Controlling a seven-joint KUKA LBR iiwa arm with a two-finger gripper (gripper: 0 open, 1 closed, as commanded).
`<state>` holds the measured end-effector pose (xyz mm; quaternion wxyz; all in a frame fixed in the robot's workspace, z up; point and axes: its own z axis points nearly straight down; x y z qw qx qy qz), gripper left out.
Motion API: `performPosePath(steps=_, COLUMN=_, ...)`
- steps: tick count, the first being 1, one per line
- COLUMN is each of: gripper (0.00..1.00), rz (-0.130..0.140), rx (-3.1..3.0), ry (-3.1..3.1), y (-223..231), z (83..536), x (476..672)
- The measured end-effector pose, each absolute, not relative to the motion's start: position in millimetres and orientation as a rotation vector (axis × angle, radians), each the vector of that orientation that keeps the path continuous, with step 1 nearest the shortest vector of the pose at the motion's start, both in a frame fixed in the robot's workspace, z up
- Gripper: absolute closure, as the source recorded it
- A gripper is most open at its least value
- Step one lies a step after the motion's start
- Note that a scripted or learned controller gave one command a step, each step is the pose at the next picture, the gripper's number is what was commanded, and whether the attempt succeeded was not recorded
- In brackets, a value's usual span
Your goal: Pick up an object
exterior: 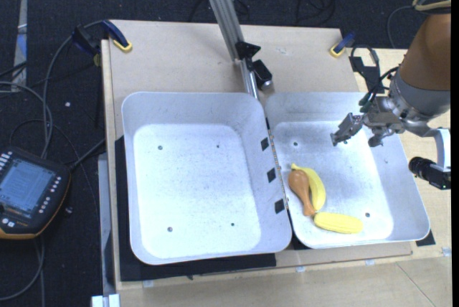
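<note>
Hovering over the far half of the right bin (401, 227), the gripper (358, 132) hangs at the end of the grey arm (423, 76), which comes in from the desk's right edge. 2 dark fingers show, 1 at the left (346, 130) and 1 at the right (378, 137), with a clear gap of white bin floor between them, so the gripper stands spread apart. Nothing lies between the fingers, and they touch none of the objects.

2 shallow white bins sit side by side on the desk (179, 58); the left bin (143, 112) lies toward the desk's left edge, the right bin toward its right edge, and their inner rims overlap along the middle.

3 objects lie in the right bin, all in its near-left part, close to the desk's front edge. 1 yellow banana (316, 187) curves along beside 1 orange-brown drumstick-shaped piece (301, 191); the 2 are touching, with the drumstick on the side toward the left bin. 1 yellow lemon-like object (338, 223) lies just beyond them, nearer the bin's front rim, just beside the drumstick's thin end. All 3 sit well apart from the gripper.

2 yellow-tipped clamps grip the desk's far corners, 1 at the left (115, 36) and 1 at the right (342, 45).
</note>
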<state>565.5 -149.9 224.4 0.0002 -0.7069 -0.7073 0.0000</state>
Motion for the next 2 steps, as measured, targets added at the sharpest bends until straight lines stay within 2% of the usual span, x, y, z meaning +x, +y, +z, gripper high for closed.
performPosePath(steps=2, gripper=0.00, rz=0.004, rx=-2.219, ry=-2.219, y=-161, z=126, x=550.6)
